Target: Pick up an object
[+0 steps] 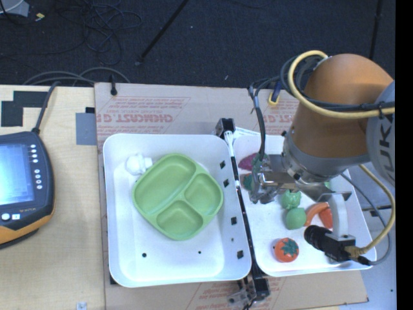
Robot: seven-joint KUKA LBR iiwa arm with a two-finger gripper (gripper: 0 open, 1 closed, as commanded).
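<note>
My gripper reaches down into the left part of the right bin, under the big orange wrist band. A magenta object lies just behind it, close to the divider. Just to its right are two green objects, one small and one round. An orange piece lies right of the round one. Near the bin's front sits a red-orange toy fruit with a green top. The arm hides the back right part of this bin.
The left bin holds a green divided plate and a small white object at its back left corner. A black tablet lies on the bench at the far left. Cables run across the dark floor behind.
</note>
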